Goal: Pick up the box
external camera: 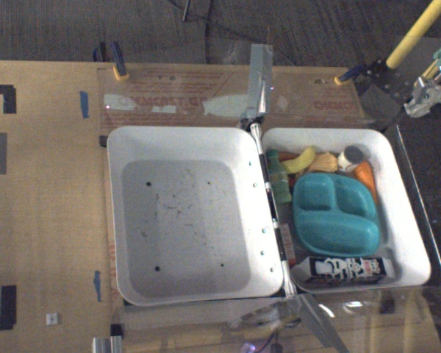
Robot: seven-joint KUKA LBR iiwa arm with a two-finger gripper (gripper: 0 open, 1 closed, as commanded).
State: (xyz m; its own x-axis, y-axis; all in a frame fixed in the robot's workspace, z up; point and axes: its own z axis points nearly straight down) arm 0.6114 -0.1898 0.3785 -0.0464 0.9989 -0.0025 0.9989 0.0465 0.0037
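The box (pixel 350 268) lies flat along the right bin's (pixel 415 223) near wall, wedged against the teal tray (pixel 335 215), while the gripper (pixel 426 94) waits far right, its state too blurred to tell.

White bins (pixel 125 153), left one speckled grey inside. Teal divided tray (pixel 334 215). Black box (pixel 350 268) with white lettering. Yellow banana (pixel 300 160), orange carrot (pixel 365 176). Tan counter (pixel 44 197) with black and blue tape marks.
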